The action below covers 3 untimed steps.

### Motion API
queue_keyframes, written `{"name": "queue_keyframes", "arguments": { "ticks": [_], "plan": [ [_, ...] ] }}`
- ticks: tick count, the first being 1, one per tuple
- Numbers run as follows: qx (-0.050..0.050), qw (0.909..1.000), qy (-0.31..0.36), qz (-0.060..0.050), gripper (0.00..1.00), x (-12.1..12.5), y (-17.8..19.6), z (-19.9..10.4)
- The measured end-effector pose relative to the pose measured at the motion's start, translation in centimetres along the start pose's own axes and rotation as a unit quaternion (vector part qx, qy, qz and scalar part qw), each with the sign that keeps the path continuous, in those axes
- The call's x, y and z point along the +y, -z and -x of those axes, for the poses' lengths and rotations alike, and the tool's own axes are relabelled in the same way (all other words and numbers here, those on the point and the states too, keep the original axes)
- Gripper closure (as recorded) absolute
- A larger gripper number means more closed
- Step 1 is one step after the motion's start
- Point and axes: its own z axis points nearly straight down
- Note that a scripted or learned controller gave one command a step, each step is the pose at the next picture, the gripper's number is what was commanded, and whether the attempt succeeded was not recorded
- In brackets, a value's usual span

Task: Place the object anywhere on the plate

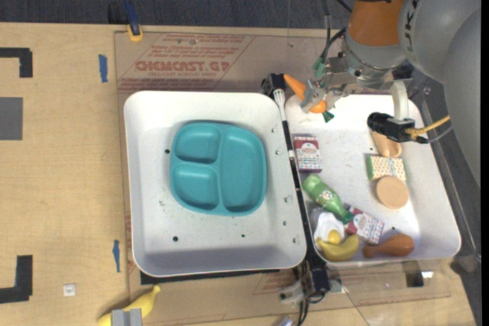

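- the tool (327,91) sits at about 12 o'clock of the right bin (435,187), low over that bin's far left corner, with an orange carrot-like toy (315,104) and its green tip right under it.
- whether the carrot toy is actually clamped i cannot tell; the wrist and cabling hide the working end, so its opening is also unclear.
- risk one: if the hold is only on the tapered end, the toy may slip out on the lift (a thin, smooth shape gives little to bite on).
- risk two: the corner is tight. the bin wall and the black-and-white handled utensil (276,88) lying on the rim at 11 o'clock of the tool could catch the toy or get dragged along.
- risk three: the carry runs toward 8 o'clock over the ridge between the two bins; a low pass could knock the toy loose there, and it would land short of the plate.
- the teal divided plate (219,168) lies in the middle of the left bin (145,233), well apart from the tool, with nothing on it.
- a drop near its raised rim might roll off onto the bin floor.
- the red-and-white carton (307,153), green bottle (323,196) and banana (338,246) lie toward 6 o'clock, out of the way.
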Motion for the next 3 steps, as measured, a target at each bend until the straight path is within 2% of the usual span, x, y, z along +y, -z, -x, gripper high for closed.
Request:
{"name": "queue_keyframes", "arguments": {
  "ticks": [1, 2, 3],
  "plan": [
    [0.003, 0.9979, 0.064, -0.002, 1.0, -4.5, -0.1, -8.4],
    [0.003, 0.9988, 0.05, -0.003, 1.0, -7.0, -4.7, -17.5],
    [0.001, 0.9989, 0.046, -0.001, 0.0, -6.9, -4.6, -17.0]
  ]
}}
